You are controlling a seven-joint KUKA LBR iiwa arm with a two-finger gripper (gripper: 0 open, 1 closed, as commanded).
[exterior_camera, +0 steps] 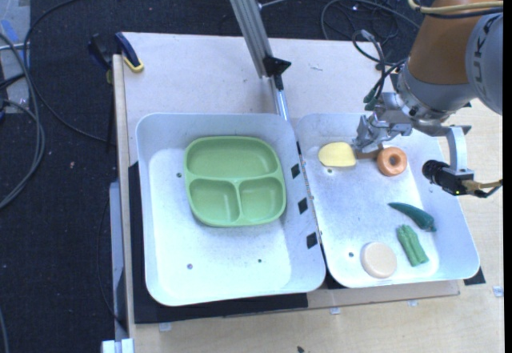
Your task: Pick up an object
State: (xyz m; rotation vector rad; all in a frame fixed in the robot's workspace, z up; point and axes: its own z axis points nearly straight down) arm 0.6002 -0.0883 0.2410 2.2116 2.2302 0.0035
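Objects for picking lie loose in the right bin (344,255), spread apart so each can be reached alone. Nearest sits a pale round disc (378,259), with a ridged green piece (413,246) just beside it and a dark teal curved piece (414,215) a little farther back. Beyond them, near the bin's far edge, a yellow lump (337,155) and an orange ring (392,161) flank the end effector (370,140), hanging low between them, seemingly choosing one; whether it is wide or closed I cannot tell. Left, a green divided tray (236,181) rests in the other bin (160,263).
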